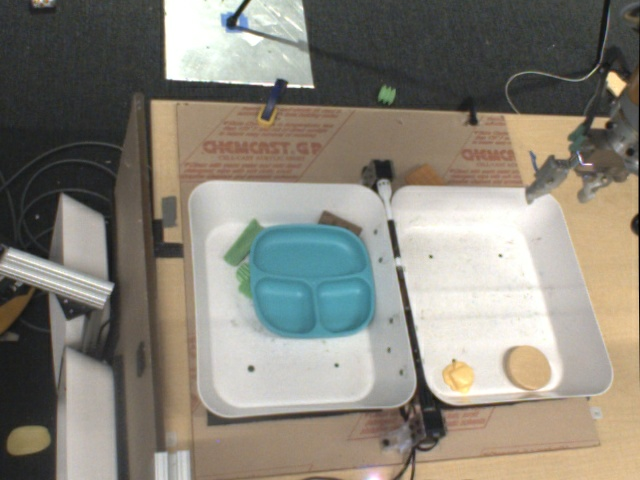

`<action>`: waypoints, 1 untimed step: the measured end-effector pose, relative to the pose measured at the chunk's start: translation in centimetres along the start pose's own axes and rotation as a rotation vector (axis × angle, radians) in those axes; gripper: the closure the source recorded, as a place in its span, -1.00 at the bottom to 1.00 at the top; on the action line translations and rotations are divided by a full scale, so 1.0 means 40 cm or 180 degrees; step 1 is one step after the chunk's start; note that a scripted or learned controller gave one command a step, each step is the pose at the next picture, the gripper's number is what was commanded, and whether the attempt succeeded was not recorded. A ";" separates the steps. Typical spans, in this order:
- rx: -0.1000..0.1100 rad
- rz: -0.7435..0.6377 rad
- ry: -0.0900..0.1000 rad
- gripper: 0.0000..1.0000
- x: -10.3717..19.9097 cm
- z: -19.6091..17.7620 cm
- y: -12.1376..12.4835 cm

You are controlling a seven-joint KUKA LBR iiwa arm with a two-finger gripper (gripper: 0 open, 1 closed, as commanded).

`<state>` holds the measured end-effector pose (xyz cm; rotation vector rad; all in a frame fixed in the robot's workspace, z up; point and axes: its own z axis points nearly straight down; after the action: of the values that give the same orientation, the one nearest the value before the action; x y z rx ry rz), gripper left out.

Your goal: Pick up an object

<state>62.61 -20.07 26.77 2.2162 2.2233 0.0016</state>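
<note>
A round tan disc (527, 367) lies near the front right corner of the right bin (560, 258), with a small yellow lump (458, 375) just to its left along the same front wall; the two sit close together but apart. The rest of that bin's white floor shows only a few dark specks. In the left bin (215, 298), a blue divided tray (311, 279) with three compartments rests near the middle, overlapping a green piece (241, 243) at its left edge and a brown piece (340, 222) at its upper right. The two bins stand side by side on the bench (330, 133), their inner rims touching along a dark seam. The tool (565, 178) hangs beyond the right bin's far right corner, well apart from the disc and the lump, its two fingers (545, 180) spread apart with nothing between them. Behind the bench, a shiny metal sheet (240, 28) lies on dark carpet, and cables (60, 183) loop at the left.
</note>
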 end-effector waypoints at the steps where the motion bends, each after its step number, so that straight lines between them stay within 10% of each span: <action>1: 0.0035 -0.0030 0.0024 -1.00 0.257 0.333 0.002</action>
<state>62.69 -9.79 13.43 2.2149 2.2429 -0.0024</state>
